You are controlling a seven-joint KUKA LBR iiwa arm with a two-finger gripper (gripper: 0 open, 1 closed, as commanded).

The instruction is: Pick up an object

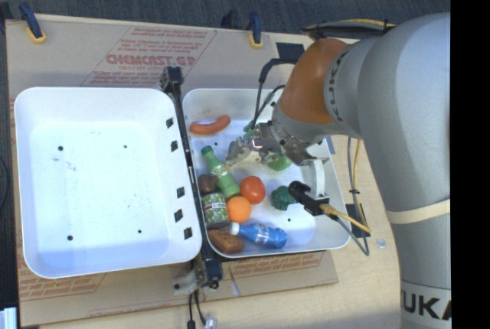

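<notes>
My gripper [246,147] hangs low over the middle of the right bin [321,237], reaching in from the right. Just below and left of it lies a green bottle [221,175]. A red tomato [252,189] and an orange ball [238,209] sit under it, and a hot dog [210,125] lies at the bin's far left corner. A light green piece [279,162] peeks out from under the wrist. A blue bottle [262,234], a dark green toy [282,197] and two brown items [226,242] fill the near part of the bin.
The left bin [92,174] lies beside the right one, with a black divider strip [182,159] between them. My arm's grey body and orange band [310,86] cover the right bin's far right part. Cables run along the bin's right edge.
</notes>
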